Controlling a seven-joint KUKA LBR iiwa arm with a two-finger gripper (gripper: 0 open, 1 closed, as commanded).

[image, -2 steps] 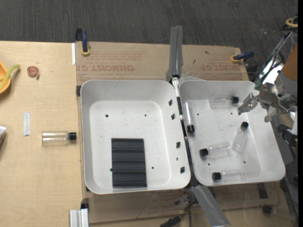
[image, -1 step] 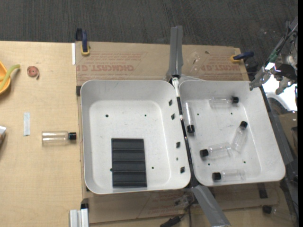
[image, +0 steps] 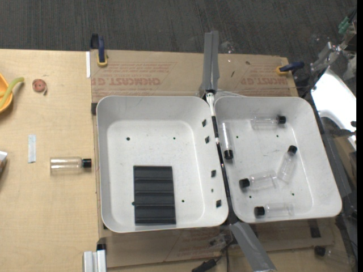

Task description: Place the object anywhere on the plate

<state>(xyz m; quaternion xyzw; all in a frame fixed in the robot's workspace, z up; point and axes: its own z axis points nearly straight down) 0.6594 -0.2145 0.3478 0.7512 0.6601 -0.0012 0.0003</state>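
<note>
Those clear vials (image: pixel 285 164) in the right bin (image: pixel 324 169) look slick and round, so one might roll free short of the dark plate (image: pixel 153 195); the claw's state I cannot tell

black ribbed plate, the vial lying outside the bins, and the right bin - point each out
black ribbed plate (image: pixel 153 195), camera view, middle of its ribbed top
vial outside the bins (image: pixel 67 164), camera view, its clear body
right bin (image: pixel 325 174), camera view, bare right wall

Arm (image: pixel 336 98): a pale, curved section, apparently one link, just outside the upper right corner of the right bin (image: pixel 266 99), above bench level.
</note>
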